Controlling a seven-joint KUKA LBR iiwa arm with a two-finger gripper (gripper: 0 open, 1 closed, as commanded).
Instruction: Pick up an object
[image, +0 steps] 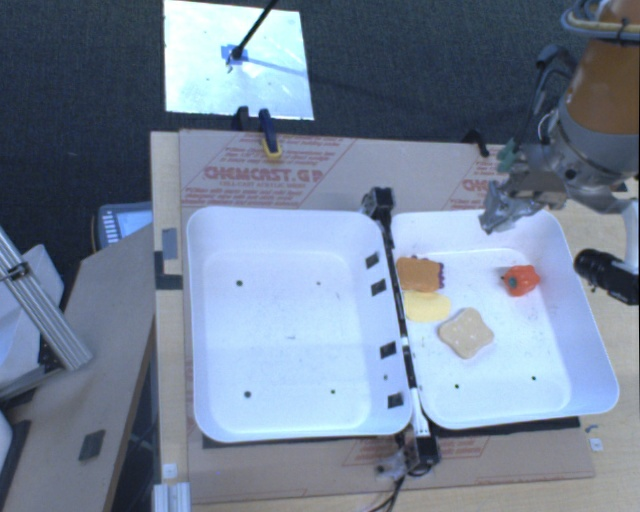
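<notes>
The right bin (560, 390) holds several food toys. An orange-brown waffle-like piece (419, 273) with a purple edge lies near the divider. Just below it is a flat yellow piece (427, 307), and a tan slice of toast (465, 333) lies beneath that. A red-orange pepper-like toy (519, 280) sits toward the right side. My gripper (497, 215) hangs over the bin's far edge, above and a little left of the red toy, with nothing seen between its fingers.
The left bin (200, 300) stands beside the right one, joined by a black clipped divider (390, 300). Cardboard lies under both bins. A shiny metal plate (237, 60) rests on the floor behind.
</notes>
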